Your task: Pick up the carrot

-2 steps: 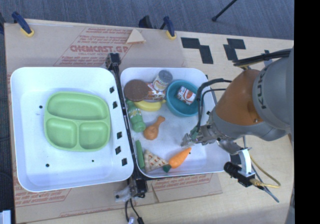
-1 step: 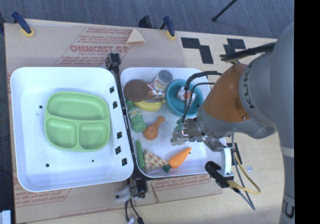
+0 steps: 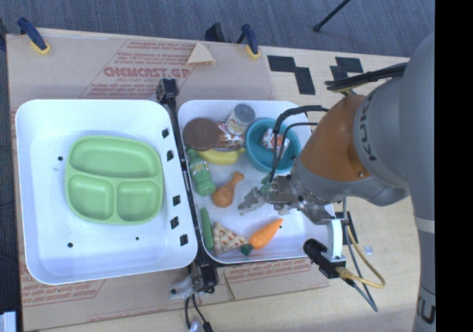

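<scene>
Carrot: 1 item, orange body with a small green stub at its lower-left end. It lies flat and diagonal, the tapered tip pointing to the upper right. Position: lower centre of the frame, on the white floor of the right bin, near its lower wall. Not lifted.

The worktop is pale tan and overlaid on most of its left and middle by a sheet of brown cardboard with red print, one corner folded over at the far edge. Two shallow white bins sit side by side on the cardboard, touching: the left bin and the right bin. A blue clamp grips the far left corner and another clamp grips the far edge. Black angular marks show on the bare worktop, far right.
</scene>
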`<state>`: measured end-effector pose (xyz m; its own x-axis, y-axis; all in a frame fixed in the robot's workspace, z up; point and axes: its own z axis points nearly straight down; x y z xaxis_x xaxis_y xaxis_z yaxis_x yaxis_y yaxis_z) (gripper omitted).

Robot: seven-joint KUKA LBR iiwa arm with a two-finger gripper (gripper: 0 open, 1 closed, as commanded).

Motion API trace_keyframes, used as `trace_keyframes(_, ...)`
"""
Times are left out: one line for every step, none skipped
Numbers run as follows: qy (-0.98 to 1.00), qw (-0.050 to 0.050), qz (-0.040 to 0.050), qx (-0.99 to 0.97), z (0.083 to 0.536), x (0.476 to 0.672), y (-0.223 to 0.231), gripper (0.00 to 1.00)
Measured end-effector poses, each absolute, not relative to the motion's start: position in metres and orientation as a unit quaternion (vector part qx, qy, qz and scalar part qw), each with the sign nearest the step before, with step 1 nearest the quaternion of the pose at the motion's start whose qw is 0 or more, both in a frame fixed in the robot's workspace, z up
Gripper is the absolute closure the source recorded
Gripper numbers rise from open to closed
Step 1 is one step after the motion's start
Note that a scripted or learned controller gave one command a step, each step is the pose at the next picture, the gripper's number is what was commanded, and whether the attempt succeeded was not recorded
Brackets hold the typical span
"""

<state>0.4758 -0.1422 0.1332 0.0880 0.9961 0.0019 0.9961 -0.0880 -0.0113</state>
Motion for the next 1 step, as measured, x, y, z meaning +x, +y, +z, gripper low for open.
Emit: trace_keyframes(-0.734,0.006,0.0019,-0.68,0.0907,0.4753,-0.1974,0.0)
